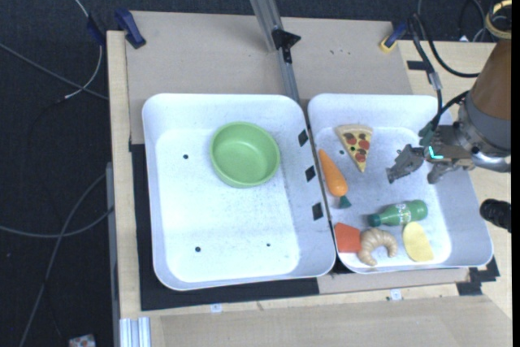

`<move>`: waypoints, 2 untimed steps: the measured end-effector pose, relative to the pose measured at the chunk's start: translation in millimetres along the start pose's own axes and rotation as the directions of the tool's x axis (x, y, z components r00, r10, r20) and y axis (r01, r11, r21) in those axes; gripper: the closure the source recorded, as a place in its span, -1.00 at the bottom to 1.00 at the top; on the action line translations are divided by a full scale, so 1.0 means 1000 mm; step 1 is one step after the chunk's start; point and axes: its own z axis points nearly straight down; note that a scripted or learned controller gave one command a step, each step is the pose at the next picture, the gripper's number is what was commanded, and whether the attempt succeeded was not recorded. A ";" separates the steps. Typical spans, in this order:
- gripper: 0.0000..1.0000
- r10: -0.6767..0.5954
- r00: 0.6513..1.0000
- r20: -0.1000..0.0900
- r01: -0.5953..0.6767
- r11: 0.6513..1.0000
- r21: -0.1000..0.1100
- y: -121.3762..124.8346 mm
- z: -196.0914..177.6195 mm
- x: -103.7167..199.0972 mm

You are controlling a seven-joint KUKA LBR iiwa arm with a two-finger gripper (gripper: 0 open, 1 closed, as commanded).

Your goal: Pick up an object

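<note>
The bottle (398, 214), lying lower right in the right bin (382, 103) below the gripper (416, 162), looks the likeliest pick, so the fingers, seemingly spread with nothing between them, should drop across its narrow width, clear of the croissant (377, 244).

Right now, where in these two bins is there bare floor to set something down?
Most room is in the left bin: the floor around the green bowl, especially in front. The right bin is crowded: pizza slice, carrot, green bottle, croissant, and the gripper.
</note>
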 end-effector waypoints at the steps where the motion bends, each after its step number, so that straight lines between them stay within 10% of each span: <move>1: -1.00 0.000 1.000 0.000 0.000 1.000 -0.002 0.000 -0.001 0.000; 2: -1.00 0.001 1.000 0.000 -0.001 1.000 0.004 0.009 0.057 0.002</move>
